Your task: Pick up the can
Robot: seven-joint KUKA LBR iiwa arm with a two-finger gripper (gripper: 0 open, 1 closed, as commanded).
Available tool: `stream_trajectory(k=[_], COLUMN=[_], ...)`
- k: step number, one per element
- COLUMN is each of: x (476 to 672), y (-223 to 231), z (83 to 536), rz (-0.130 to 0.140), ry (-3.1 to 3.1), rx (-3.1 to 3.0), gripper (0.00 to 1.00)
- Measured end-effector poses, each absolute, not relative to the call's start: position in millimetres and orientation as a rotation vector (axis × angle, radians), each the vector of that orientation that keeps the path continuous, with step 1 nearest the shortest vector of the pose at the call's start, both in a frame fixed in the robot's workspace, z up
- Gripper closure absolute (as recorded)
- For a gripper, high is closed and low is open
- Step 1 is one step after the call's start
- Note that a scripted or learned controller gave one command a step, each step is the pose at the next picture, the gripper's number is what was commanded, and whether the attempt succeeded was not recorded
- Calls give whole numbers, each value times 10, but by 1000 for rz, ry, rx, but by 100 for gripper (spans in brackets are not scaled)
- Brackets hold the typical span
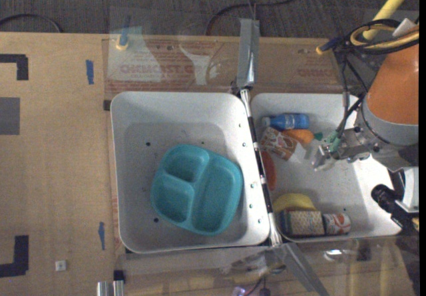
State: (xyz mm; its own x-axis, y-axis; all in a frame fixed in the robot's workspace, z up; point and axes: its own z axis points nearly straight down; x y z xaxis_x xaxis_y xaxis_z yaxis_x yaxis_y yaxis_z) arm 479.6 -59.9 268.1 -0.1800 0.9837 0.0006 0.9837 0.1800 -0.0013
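I've got the arm (393, 98) in from the right, over the R bin (346, 188). Hand (324, 157) sits low over the bin's middle, pointing toward the L side. Can't tell if it's apart or together, too small & blurry at this angle. Nothing visibly between it.

Can (311, 223) lies on its side along the R bin's front wall, patterned label w/ a red-and-white end toward the right. It's well apart from the hand. A yellow item (293, 201) is touching it from behind, at the front-L corner.

Other stuff in the R bin: blue bottle (287, 120) lying flat near the back wall, a brown packet (279, 143) just in front of it, an orange thing (303, 136) beside that, all at the bin's L side.

L bin (133, 155) holds a teal divided tray (197, 188), roughly centred, three compartments up. Both bins sit side by side on the counter (53, 175).
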Motion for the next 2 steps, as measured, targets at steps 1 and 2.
stream_trajectory(k=[1,2], x=[4802,4806], y=[-541,-507], z=[2755,2776], rz=[-2,-2], ry=[-2530,-2639], rx=[-1868,-1711], gripper=[100,100])
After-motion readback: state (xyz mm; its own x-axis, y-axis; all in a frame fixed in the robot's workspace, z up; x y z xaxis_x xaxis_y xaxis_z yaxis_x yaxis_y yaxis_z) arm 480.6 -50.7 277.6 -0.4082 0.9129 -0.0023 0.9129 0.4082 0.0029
